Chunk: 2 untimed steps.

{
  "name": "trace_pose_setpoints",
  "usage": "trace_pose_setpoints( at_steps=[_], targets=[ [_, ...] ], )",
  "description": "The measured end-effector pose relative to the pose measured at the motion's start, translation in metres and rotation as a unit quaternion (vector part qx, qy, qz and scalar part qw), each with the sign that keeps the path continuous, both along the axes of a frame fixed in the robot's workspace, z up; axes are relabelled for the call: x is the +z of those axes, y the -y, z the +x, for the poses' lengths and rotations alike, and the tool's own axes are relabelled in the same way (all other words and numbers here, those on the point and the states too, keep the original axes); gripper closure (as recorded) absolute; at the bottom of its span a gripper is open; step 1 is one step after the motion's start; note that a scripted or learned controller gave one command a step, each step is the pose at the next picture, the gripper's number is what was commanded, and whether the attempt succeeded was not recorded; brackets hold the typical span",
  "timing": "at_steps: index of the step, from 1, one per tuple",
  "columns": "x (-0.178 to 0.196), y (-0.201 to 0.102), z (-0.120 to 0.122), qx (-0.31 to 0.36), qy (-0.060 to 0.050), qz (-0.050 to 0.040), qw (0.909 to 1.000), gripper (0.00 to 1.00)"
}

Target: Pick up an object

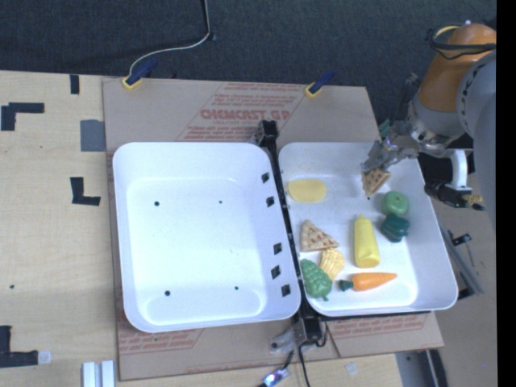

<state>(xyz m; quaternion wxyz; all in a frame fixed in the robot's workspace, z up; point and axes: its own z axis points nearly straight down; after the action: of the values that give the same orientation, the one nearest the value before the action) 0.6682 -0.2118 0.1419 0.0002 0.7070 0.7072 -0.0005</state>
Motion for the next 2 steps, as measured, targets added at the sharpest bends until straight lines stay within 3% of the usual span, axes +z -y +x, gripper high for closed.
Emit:
trace_pose_setpoints(
  at_steps=[1, 2],
  targets=[
    [-0.0037, -0.0237, 0.0000, 0.001, -0.001, 0.0001, 1.0000, 1.00],
    [-0.0034, -0.0226, 0.0000, 0.000, 0.000, -0.0001, 1.0000, 1.00]
  ],
)
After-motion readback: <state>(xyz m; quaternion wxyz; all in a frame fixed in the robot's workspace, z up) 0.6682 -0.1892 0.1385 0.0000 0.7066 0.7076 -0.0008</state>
